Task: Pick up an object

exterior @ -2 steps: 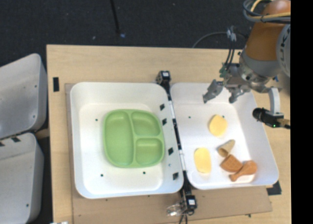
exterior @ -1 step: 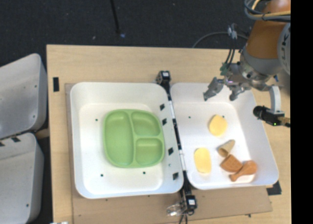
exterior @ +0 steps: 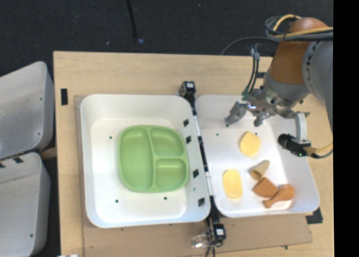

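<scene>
Objects to pick lie in the right bin (exterior: 224, 110), five pieces in its lower half. In the camera view, a pale yellow oval piece (exterior: 250, 144) sits highest of them, its long axis running roughly up and down the picture with a slight lean to the right at the top. A second yellow oval piece (exterior: 232, 184) lies below and to the left of it, nearer the divide between the bins, its long axis also close to vertical in the picture. To the right of that one, a small tan wedge (exterior: 259, 169) points up and to the right. Just under it, a brown chunk (exterior: 264, 187) touches or nearly touches an orange-brown piece (exterior: 280, 196), which stretches lengthwise toward the bin's lower right corner, its long axis tilted up to the right.

The end effector (exterior: 248, 114) hangs over the upper part of the right bin, above the higher yellow oval and apart from it. Its two fingers are spread wide, one reaching left and down, the other down toward the right, with nothing between them. The grey arm (exterior: 291, 65) with its orange band comes in from the right.

The left bin (exterior: 95, 138) holds a green divided tray (exterior: 152, 157) with three compartments. Both bins rest on the wooden counter (exterior: 140, 65).
</scene>
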`<state>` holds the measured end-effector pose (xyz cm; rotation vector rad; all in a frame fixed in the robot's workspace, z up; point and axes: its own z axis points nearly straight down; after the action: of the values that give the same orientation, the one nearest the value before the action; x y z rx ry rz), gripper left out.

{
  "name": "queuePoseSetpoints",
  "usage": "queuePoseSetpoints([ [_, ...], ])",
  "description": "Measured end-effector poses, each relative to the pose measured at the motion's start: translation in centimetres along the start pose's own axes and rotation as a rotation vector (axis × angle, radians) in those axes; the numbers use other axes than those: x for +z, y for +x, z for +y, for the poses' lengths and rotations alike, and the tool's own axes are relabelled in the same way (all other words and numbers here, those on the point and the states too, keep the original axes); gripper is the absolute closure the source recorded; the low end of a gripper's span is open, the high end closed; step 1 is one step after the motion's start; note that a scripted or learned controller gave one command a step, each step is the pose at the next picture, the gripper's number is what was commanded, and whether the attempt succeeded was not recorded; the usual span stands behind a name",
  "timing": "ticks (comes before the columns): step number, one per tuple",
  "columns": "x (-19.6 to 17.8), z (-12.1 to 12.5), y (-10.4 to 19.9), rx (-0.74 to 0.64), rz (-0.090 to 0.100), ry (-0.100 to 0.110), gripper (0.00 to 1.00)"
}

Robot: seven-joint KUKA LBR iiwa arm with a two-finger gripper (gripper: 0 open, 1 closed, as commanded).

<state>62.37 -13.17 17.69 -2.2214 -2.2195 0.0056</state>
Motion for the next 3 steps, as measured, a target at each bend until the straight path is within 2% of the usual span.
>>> queuePoseSetpoints([
  [1, 4.9, 0.7, -0.7, 0.002, 0.0, -0.001, 0.0],
  [2, 7.7, 0.7, -0.8, 0.004, 0.0, -0.002, 0.0],
  [3, 6.4, 0.9, -0.9, 0.007, -0.001, -0.007, 1.0],
])
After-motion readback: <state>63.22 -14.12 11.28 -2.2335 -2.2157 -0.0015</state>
